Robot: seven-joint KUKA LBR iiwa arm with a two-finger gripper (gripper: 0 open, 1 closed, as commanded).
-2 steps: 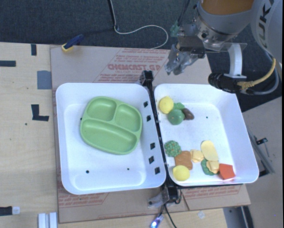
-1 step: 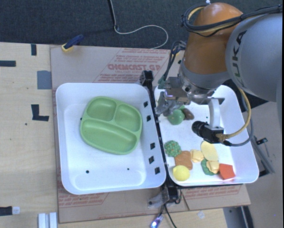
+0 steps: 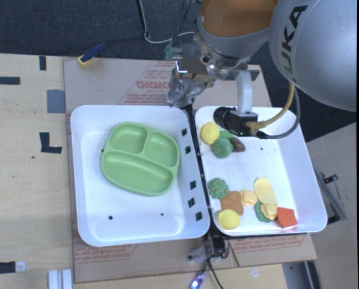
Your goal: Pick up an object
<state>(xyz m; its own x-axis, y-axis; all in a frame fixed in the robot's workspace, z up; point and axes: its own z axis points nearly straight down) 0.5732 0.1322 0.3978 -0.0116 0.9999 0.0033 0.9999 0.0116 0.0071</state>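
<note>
Above far edge between both bins, gripper [image 3: 182, 95] hovering, finger state unreadable, green plate [image 3: 140, 158] in left bin [image 3: 86, 179], toy food near right bin's [image 3: 302, 161] front edge.

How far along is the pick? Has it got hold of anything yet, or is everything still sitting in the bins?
Nothing looks picked yet. The gripper hangs over the far end of the divider between the bins, with no item visible in it. The green tray lies in the left bin. The toy food, including the yellow ball and red block, lies in the right bin. Reaching, grasping and lifting all remain.
</note>
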